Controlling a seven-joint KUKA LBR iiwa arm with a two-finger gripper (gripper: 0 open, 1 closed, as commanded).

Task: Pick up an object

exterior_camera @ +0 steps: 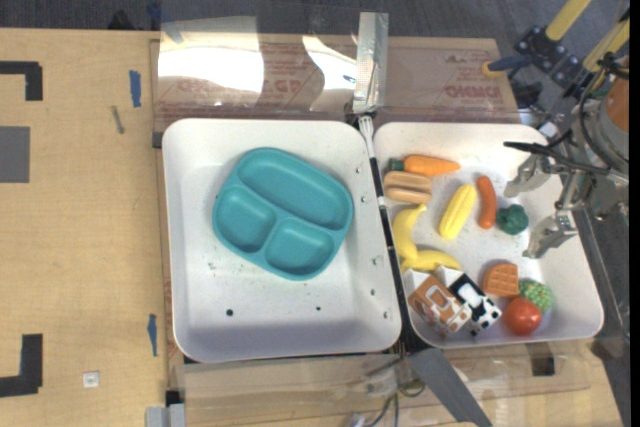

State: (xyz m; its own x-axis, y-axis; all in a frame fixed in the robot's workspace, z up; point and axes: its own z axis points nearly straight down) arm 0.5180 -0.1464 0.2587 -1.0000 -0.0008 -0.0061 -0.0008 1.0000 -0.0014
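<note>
your gripper (542, 207) hangs open and empty over the right bin (590, 310), just beside the broccoli (513, 219); packed toys mean you could clip the small carrot (486, 199) and miss.

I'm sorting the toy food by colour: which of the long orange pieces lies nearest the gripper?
The slim carrot, standing lengthwise beside the corn; the fatter carrot lies farther from the gripper.

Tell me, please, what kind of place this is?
Probably a robot lab bench set up for grasping trials, not a kitchen. Two white bins sit on plywood; the right one holds toy food such as a banana, and a gripper hangs over it.
</note>
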